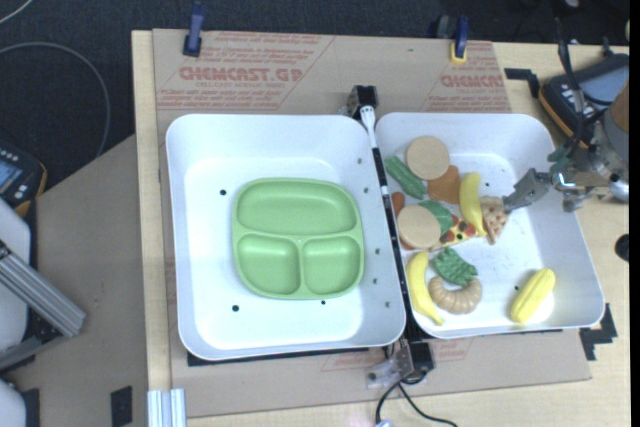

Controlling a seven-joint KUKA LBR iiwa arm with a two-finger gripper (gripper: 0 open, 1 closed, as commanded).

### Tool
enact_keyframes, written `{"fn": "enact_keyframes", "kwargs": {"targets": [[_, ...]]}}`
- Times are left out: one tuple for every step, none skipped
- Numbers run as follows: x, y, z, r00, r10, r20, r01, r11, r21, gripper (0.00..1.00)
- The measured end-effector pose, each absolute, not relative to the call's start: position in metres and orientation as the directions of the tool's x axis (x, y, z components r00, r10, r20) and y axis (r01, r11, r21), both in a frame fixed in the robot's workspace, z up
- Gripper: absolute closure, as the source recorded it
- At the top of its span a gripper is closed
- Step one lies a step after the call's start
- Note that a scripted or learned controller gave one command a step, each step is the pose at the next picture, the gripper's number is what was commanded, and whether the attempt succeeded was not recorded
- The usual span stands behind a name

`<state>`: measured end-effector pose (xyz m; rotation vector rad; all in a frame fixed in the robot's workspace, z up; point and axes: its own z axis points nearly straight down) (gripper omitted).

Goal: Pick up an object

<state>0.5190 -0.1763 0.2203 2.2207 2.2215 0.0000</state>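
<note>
The right white bin (pixel 560 245) holds several toy foods. A round tan bun (pixel 428 155) lies at the back, with a green pod (pixel 404 177) to its left. In the middle are an upright yellow piece (pixel 470 199), a pizza slice (pixel 459 231) and a brown-and-green burger (pixel 418 226). A banana (pixel 420 287), a tan ring-shaped pastry (pixel 460 295) and a yellow corn-like piece (pixel 532 296) lie near the front. My gripper (pixel 522 190) reaches in from the right, low over the bin and just right of the yellow piece and a speckled tan piece (pixel 493 216). Nothing visibly sits in it.
The left white bin (pixel 195 215) holds a green divided plate (pixel 297 237). A black divider strip (pixel 381 185) runs between the bins. Clamps (pixel 459 40) grip the board's far edge. Cables and arm hardware (pixel 590 130) crowd the right side.
</note>
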Motion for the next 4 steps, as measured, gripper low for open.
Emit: {"fn": "enact_keyframes", "kwargs": {"targets": [[0.486,-0.108,0.144,-0.004,1.0,0.005,1.0,0.004,-0.008,0.0],[0.563,-0.102,0.087,-0.002,1.0,-0.007,1.0,0.002,0.013,0.0],[0.493,-0.098,0.085,0.002,1.0,0.003,1.0,-0.002,-0.006,0.0],[0.478,-0.108,0.085,0.001,1.0,0.002,1.0,-0.001,-0.003,0.0]]}}
